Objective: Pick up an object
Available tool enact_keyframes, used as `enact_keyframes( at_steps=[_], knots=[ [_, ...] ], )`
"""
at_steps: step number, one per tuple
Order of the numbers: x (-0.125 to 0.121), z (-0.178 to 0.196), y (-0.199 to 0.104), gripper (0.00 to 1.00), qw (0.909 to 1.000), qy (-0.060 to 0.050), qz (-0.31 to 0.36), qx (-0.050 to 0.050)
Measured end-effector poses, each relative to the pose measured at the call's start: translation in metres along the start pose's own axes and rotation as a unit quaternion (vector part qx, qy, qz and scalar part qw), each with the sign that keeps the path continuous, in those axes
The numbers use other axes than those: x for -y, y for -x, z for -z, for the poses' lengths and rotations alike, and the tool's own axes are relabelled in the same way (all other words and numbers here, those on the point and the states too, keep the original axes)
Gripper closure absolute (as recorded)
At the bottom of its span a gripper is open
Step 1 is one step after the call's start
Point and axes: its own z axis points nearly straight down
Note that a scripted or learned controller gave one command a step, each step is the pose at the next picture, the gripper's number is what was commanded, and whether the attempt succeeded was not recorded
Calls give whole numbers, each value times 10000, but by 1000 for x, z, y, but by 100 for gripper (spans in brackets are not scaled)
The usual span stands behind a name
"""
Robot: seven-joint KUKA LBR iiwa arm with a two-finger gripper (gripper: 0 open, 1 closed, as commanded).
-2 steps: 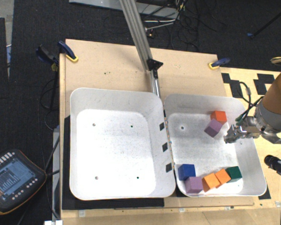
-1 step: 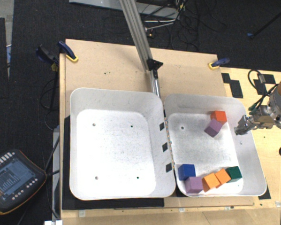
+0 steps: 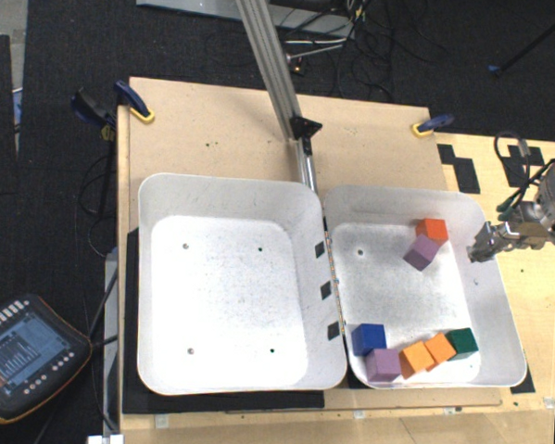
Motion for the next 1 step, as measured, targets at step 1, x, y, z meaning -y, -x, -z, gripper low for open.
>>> enact_keyframes(
  at_steps=[1],
  knots=[
    [-19,8,-52,100,10000,-5,27,-12]
  ],
)
